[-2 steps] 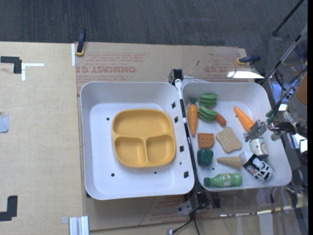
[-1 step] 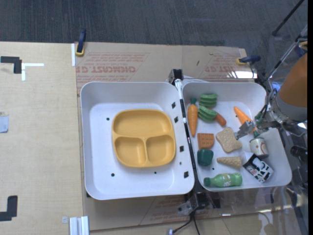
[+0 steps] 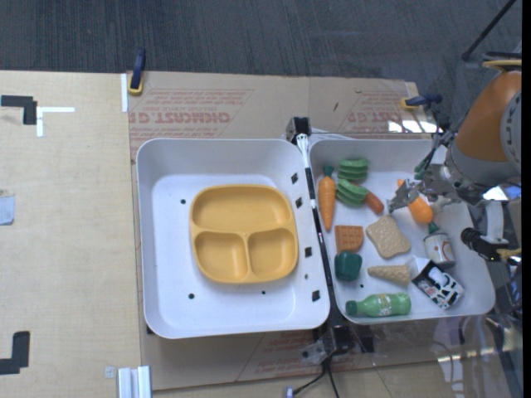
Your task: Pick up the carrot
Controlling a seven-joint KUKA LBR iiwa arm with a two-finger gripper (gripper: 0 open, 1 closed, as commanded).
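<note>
The carrot, orange with a green top, lies lengthwise against the left wall of the right bin, top end pointing away from the camera. My gripper hangs over the right half of that bin, well to the right of the carrot and apart from it. A small orange piece lies just beside the gripper on its right. A short red-orange piece sits between the gripper and the carrot.
The right bin also holds green vegetables, a waffle square, a bread slice, a green pepper, a green bottle and a black-and-white box. A yellow divided plate lies in the left bin.
</note>
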